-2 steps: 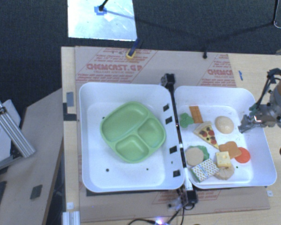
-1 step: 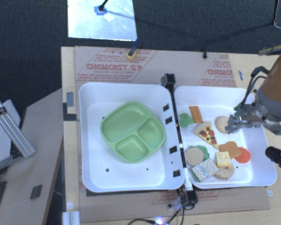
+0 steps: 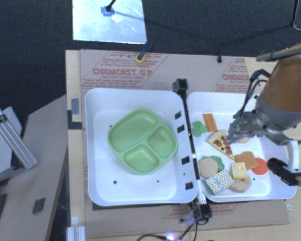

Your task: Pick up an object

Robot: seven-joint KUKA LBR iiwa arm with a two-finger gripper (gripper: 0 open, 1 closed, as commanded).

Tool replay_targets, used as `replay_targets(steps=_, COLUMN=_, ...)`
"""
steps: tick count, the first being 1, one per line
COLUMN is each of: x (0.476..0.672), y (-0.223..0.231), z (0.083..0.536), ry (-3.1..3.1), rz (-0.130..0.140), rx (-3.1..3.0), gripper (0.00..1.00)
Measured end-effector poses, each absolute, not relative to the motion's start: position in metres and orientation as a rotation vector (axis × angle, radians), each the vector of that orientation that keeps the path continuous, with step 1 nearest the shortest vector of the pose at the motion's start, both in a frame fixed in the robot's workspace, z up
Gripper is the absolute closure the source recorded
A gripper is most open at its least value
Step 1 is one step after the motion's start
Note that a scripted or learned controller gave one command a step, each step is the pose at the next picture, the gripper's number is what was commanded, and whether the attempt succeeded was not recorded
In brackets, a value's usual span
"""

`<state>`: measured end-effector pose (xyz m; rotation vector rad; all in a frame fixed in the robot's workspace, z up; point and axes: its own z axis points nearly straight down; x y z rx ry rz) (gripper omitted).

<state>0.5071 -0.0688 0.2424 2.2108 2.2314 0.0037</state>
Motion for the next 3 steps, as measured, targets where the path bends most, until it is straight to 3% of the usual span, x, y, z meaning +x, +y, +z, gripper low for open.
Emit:
replay_targets(steps=2, x=0.510, y=0.026, z=0.229, ry=2.226, rz=0.001, rx=2.216, gripper=1.00)
replay_targets(steps=3, x=0.495, y=0.072, z=0.230, ry=2.228, rz=0.002, rx=2.215, gripper=1.00)
